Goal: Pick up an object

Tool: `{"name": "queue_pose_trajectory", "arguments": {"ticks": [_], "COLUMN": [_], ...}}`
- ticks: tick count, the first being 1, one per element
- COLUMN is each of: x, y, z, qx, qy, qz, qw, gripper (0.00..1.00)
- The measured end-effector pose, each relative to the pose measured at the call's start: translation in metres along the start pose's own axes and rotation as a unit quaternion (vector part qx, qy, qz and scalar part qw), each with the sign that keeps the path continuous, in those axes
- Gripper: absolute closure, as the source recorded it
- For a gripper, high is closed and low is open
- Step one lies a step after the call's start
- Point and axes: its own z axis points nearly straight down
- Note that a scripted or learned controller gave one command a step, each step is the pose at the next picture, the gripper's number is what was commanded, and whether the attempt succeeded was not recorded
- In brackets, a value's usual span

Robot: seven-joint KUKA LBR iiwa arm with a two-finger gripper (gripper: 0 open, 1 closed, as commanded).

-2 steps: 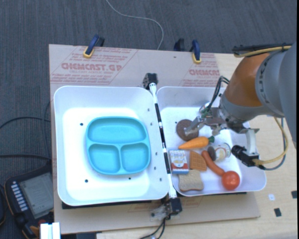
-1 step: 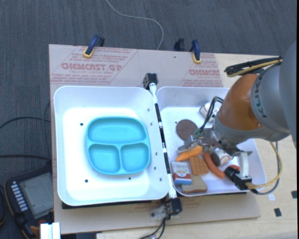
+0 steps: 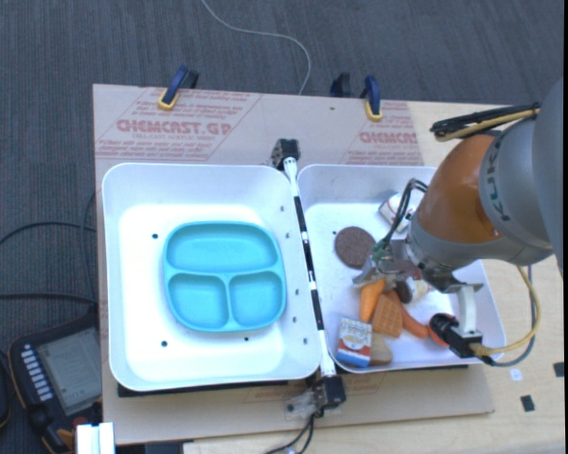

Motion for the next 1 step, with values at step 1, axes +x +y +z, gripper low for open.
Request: {"name": "queue_pose_trajectory", "arguments": {"ticks": [1], "x": [0.063], "y": [-0.0407], "z": [-0.0993], "qx": [0.007], "qy": [0.003], "qz": [-0.001], "qw": [1.0], "gripper": [1.0]}}
